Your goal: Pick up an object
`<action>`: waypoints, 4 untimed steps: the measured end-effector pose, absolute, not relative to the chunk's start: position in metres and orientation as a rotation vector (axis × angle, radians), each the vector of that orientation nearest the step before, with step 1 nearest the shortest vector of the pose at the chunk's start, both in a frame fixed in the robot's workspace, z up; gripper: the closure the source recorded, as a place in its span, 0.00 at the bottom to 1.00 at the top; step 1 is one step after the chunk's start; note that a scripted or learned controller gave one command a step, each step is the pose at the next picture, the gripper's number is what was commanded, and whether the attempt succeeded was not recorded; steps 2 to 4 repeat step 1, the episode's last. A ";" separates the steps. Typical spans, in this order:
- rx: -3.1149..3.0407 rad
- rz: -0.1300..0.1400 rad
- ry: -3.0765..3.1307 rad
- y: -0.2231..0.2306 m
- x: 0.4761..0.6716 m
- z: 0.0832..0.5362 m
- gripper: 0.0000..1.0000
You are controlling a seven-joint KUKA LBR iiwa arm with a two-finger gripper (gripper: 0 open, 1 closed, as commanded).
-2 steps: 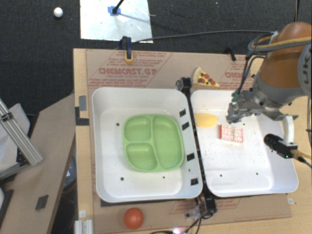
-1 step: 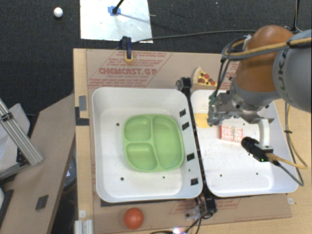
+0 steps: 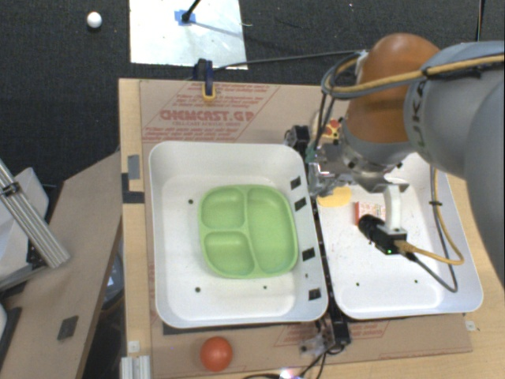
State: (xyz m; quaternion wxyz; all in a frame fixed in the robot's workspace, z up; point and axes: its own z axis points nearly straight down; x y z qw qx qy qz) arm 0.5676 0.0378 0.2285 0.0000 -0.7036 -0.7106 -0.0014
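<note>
where the grey arm [image 3: 461, 109] with its glossy orange band [image 3: 390, 77] leans in from the right, the tool [image 3: 330, 178] hangs low over the far left corner of the right bin [image 3: 442, 290]. the wrist's bulk covers its tip, so i cannot tell whether it is apart or together, nor whether anything is clamped in it. just beside the tool, on the bin's smooth white floor, lies a small pale yellow piece [image 3: 335, 199], flat and roundish, partly covered from above. near it, toward the right, sits a small red and white packet [image 3: 368, 210], rectangular, with print too small to read. the left bin [image 3: 170, 290], shallow, white and round-cornered, carries a light green plastic plate [image 3: 248, 231], a rounded square moulded into three compartments, lying flat near the middle. both bins rest on a brown cardboard sheet [image 3: 237, 105] with red lettering. on that cardboard, in front of the left bin, sits a smooth orange ball [image 3: 215, 354]. a small white ball [image 3: 95, 20] lies well apart on the dark, grainy surface [image 3: 55, 85] beyond.
</note>
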 end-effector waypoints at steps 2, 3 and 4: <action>-2.209 -0.004 -2.233 0.095 0.567 0.237 1.00; -2.209 -0.004 -2.233 0.095 0.567 0.237 1.00; -2.209 -0.004 -2.233 0.095 0.567 0.237 1.00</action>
